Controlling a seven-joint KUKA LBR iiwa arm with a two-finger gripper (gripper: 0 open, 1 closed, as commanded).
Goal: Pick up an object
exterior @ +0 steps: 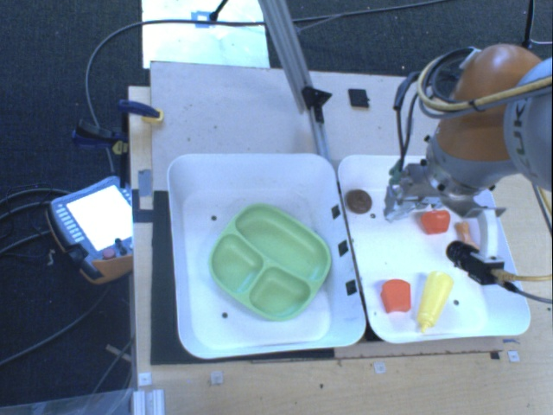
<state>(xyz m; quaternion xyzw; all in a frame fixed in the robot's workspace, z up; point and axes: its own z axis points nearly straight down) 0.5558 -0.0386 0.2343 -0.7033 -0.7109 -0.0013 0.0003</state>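
My gripper (pixel 401 206) hangs over the back part of the right bin (pixel 510 318), with the grey and orange arm reaching in from the right. A brown round disc (pixel 358 201) lies just left of it. Just right of the gripper, and apart from it, sits a red-orange block (pixel 435 222). Farther right, a small orange piece (pixel 464 230) pokes out beside the arm's black fitting. Near the bin's front lie a red cup-like piece (pixel 396 295) and a yellow bottle (pixel 434 299). I see nothing held in the gripper.
The left bin (pixel 186 318) holds a green divided plate (pixel 270 260). A metal pole (pixel 289 41) slants across the bench behind the bins. Cables and a black connector (pixel 471 262) trail from the arm over the right bin's right side. A handheld pendant (pixel 93 227) lies off the bench's left.
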